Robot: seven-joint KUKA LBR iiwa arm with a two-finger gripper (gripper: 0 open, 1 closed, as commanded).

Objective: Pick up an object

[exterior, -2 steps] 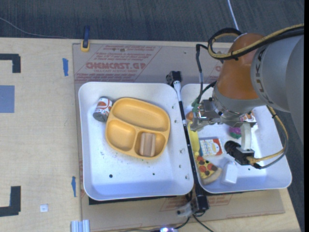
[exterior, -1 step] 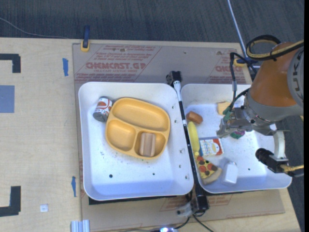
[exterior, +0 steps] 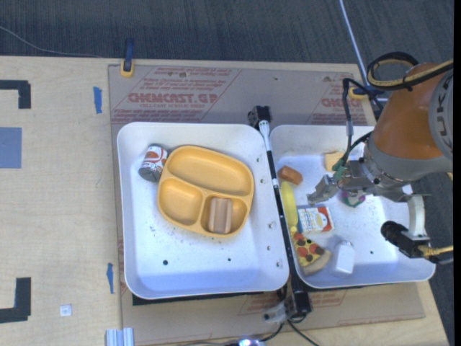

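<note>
The claw hangs low over the right bin, at centre right of the frame; whether it is apart or together I cannot tell. Nothing is visibly gripped. The nearest things lie to its left and below: a small carton just beside it toward the lower left, a banana further left with its long axis running up and down the frame, and a sausage to the upper left. The left bin holds a yellow tray and a can, well apart from the claw.
</note>
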